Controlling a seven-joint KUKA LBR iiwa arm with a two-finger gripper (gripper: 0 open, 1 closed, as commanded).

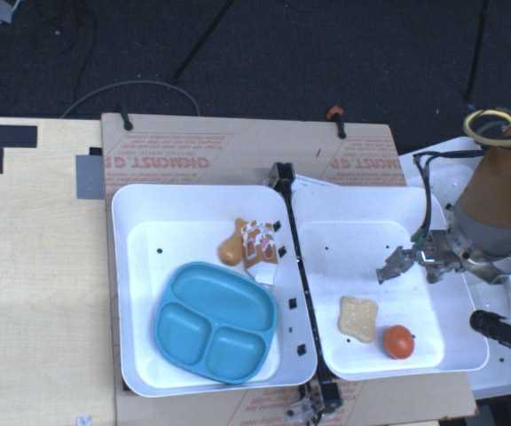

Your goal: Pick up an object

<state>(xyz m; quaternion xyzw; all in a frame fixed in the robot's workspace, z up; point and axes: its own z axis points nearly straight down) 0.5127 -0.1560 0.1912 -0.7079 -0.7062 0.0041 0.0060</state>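
In the right bin [362, 238] lie a pale slice of bread [358, 318] and a red tomato [399, 342] near the front. My gripper [392, 269] hovers over the right bin's right half, above and to the right of the bread, with nothing visible between its fingers. The left bin [149, 220] holds a blue divided plate [216, 321] and, behind it, a small brown and white toy figure [251, 242].
A black divider strip [293, 264] runs between the two bins. The bins rest on a cardboard sheet [238, 153]. Cables loop beside the arm at the right. A light wooden tabletop [34, 273] extends to the left.
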